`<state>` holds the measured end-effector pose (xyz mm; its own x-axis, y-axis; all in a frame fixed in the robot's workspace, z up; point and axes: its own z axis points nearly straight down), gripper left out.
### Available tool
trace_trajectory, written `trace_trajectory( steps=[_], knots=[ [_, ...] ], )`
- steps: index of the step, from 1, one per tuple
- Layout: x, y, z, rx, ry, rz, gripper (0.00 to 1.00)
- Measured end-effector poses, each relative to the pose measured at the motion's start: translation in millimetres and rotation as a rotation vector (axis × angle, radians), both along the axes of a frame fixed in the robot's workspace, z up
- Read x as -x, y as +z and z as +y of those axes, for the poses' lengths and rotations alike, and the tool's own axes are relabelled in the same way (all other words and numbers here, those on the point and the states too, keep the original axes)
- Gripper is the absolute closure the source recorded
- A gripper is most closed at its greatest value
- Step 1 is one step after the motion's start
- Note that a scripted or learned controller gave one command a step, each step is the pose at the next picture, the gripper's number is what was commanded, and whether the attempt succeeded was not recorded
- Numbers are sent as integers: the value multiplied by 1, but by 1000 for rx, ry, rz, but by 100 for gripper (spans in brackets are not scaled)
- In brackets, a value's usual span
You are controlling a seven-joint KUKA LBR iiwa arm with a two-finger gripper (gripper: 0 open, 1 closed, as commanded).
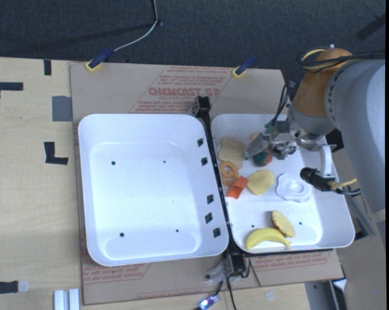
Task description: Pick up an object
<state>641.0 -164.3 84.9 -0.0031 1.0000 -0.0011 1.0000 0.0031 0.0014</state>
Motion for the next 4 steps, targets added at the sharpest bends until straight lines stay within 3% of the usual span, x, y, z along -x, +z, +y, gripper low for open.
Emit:
trace_trajectory(
  steps=[1,2,3,4],
  knots=[
    [-21,-4,0,-6,-9,39,0],
    [-20,6,-2,1,-7,34,100],
    [-20,6,-2,2,-7,34,0],
    [-14,1,0,0,-3,6,0]
  ],
)
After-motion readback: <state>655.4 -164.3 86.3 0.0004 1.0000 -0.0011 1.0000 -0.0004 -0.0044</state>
